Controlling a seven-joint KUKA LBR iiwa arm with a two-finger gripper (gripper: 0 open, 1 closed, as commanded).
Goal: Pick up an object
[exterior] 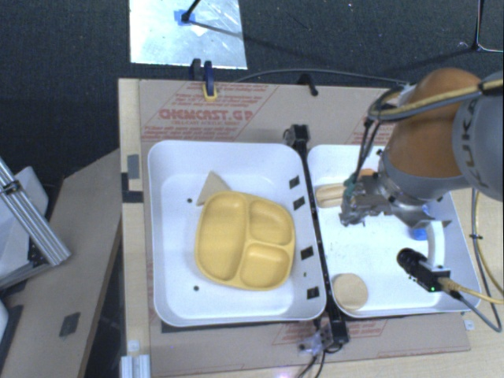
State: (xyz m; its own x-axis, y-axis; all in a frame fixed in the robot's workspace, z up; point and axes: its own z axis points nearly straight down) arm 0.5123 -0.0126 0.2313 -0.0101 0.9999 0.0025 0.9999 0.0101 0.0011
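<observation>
Arm held over the right bin (394,290), 2 bins on the desk.
The gripper (352,211) is seen beside a wooden stick (329,194) at the divider; jaw state cannot be told. A round wooden disc (350,291) lies near the front edge, open floor between. A yellow tray (244,240) fills the left bin (169,290).

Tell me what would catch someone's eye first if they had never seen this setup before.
Probably the yellow divided plate, lying in the middle of the left bin with a tan wedge at its upper left edge. Next, the grey and orange arm reaching over the right bin, its gripper low beside a wooden cylinder. A round wooden disc lies near that bin's front left corner.
</observation>
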